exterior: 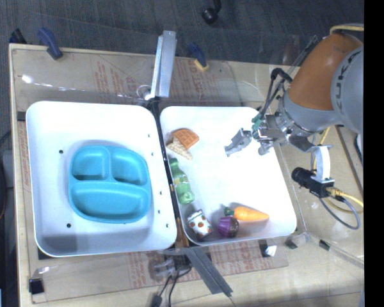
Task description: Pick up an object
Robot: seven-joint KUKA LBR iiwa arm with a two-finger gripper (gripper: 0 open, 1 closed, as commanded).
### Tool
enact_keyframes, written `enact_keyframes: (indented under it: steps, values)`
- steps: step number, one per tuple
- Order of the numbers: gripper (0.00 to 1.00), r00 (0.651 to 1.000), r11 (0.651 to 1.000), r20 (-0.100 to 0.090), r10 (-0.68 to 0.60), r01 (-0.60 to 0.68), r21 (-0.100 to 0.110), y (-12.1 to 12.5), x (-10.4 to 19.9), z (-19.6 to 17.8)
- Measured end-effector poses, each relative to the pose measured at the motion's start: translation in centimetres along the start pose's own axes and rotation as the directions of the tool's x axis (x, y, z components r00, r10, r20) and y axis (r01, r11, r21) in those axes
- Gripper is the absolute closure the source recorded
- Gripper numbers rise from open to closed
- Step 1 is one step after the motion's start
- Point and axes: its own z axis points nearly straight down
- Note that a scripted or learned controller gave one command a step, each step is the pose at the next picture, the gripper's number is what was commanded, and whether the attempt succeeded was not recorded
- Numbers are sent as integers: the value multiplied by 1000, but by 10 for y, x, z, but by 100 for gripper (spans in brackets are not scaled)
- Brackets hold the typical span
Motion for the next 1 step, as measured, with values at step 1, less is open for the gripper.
enact_keyframes:
  steps: [1]
  values:
    - [0, 1000, 1000, 1, -1, 1, -3, -42, -2, 136]
